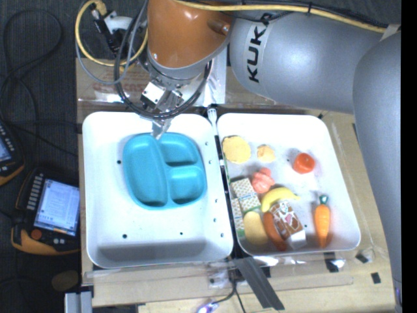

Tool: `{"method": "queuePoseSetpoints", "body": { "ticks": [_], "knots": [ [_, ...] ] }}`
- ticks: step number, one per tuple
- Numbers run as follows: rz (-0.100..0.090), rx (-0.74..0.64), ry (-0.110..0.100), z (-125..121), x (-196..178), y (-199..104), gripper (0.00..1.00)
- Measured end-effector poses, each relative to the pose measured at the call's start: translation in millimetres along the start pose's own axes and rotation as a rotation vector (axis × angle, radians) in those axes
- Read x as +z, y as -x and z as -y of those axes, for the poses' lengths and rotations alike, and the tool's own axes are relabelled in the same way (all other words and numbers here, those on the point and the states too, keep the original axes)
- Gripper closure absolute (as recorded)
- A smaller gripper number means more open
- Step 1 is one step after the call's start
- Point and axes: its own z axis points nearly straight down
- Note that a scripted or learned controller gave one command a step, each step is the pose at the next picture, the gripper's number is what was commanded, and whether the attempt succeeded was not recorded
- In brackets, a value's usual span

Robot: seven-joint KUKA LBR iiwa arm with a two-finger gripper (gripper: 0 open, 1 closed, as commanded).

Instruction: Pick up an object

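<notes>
Nothing lifted yet: no object seen in the claw [159, 129], so the whole pick looks left to do.

Poised low over the far edge of the blue tray [163, 171], which lies flat in the left bin [104, 227]. Cannot tell whether spread or pressed together, nor whether touching the tray's rim or just above it. Judging by that position, likely aiming at the tray: a shallow, glossy, rounded plastic dish split into three compartments, with a thin raised rim as the only obvious place to pinch. Probably light but wide, so apt to tilt when raised by one edge. Other candidates well apart in the right bin [339, 149]: a carrot [322, 222], a tomato [303, 162] and a banana [279, 197] among crowded small toy foods. Still needed: close, grip, lift clear.
</notes>
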Motion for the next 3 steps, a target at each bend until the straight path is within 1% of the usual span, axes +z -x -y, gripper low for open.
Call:
{"method": "queuePoseSetpoints", "body": {
  "ticks": [1, 2, 3],
  "knots": [
    [0.000, 0.254, -0.010, -23, 117, -23, 1.00],
    [-0.018, 0.151, -0.012, -10, 123, -20, 1.00],
    [-0.002, 0.213, -0.006, -33, 97, -15, 1.00]
  ]
}}
